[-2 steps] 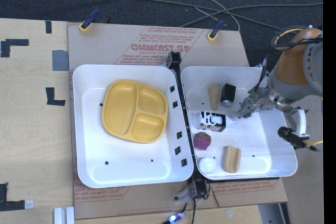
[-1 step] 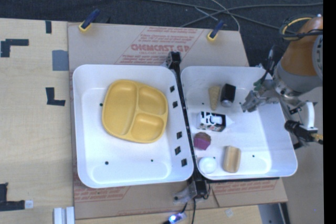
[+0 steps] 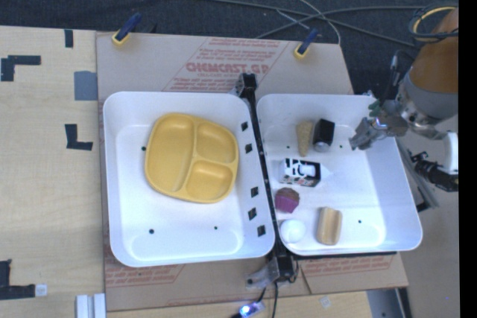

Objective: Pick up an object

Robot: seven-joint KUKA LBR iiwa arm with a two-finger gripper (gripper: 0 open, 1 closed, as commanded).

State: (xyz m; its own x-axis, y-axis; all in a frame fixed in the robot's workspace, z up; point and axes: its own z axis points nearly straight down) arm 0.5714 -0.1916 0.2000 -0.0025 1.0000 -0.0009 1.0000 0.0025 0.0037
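Camera view has the gripper point(image 3: 363, 136) hovering over the right bin point(image 3: 387, 190), finger state unclear, needing descent onto the black cylinder point(image 3: 323, 134).

The brown cardboard sheet point(image 3: 223, 63) under the two white bins has red letters printed on it. The biggest line reads something like "CHEMCAST GP". The smaller red lines above and below it are too blurry to read. More red print shows on the cardboard's front edge point(image 3: 141, 273), and it is also too small to read. A little black and white box point(image 3: 300, 172) in the right bin point(image 3: 387, 182) has marks I cannot make out.
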